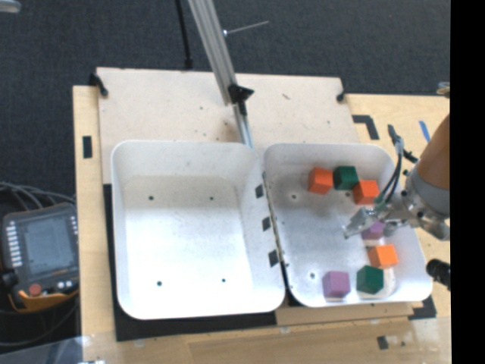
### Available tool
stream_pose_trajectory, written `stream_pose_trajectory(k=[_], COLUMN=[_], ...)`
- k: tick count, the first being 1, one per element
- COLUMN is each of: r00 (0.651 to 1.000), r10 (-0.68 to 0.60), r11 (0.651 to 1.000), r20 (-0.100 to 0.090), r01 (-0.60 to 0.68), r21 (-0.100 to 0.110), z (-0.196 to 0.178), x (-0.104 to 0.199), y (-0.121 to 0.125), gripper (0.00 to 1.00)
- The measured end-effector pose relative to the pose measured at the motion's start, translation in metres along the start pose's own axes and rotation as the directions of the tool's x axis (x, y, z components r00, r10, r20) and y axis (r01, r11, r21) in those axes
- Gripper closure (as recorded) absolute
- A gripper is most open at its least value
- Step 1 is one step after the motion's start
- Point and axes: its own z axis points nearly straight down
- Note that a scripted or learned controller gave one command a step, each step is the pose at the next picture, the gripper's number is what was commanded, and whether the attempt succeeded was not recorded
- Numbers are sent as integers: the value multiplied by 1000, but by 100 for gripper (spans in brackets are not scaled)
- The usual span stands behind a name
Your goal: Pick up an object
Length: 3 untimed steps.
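Observation:
The right bin (303,279) holds several small blocks. At its back sit an orange block (320,180), a dark green block (346,177) and another orange block (366,191). Near the front lie a purple block (336,283), a green block (370,279) and an orange block (383,255). My gripper (366,224) reaches in from the right, low over a pale purple block (372,233) that shows partly beneath its metal fingers. Whether the fingers touch that block I cannot make out.
The left bin (189,226) stands beside the right one, with a raised divider rim between them. A slanted aluminium pole (216,48) rises behind the bins. A teach pendant (38,249) lies off the bench at the left.

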Motion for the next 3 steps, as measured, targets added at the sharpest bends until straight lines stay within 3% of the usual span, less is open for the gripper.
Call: stream_pose_trajectory(k=[1, 2, 3], r00=[1000, 1000, 1000], r10=[3, 3, 3], r11=[1000, 1000, 1000], r20=[1, 0, 3], r01=[-3, -3, -3], r21=[-1, 6, -3], z=[0, 63, 103], x=[-1, -2, -3], y=[0, -2, -1], gripper=[0, 0, 0])
